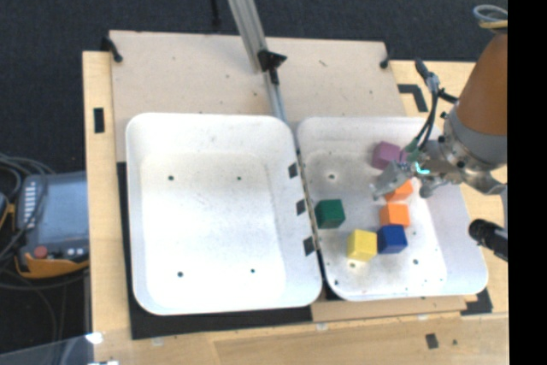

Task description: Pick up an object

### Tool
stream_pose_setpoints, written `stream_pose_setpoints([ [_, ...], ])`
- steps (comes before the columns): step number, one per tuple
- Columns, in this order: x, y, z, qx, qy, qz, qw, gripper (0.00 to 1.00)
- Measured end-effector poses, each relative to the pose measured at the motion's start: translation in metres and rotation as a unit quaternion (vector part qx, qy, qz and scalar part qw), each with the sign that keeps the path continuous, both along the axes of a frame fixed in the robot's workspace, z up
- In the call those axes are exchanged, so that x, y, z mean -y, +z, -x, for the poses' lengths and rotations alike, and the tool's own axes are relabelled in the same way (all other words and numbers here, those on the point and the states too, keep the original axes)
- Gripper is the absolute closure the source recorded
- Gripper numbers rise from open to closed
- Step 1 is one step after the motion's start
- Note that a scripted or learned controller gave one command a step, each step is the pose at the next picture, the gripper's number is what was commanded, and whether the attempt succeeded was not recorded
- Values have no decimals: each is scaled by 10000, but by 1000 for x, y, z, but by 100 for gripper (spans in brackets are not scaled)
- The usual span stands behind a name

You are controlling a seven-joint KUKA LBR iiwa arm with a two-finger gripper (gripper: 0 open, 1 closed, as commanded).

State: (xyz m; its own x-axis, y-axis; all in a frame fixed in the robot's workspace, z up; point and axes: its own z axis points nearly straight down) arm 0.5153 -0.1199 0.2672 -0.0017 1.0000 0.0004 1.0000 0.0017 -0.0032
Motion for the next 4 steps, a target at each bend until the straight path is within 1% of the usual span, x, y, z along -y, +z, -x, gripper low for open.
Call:
stream_pose_setpoints([
  [1, 0, 2, -1, 25, -7, 6, 10000, 0],
  [2, 10, -57, 1, -12, -15, 3, 10000, 0],
  [3, 11, -115, 9, 0, -15, 1, 10000, 0],
  [4, 13, -143, 4, 84, 3, 22, 10000, 0],
])
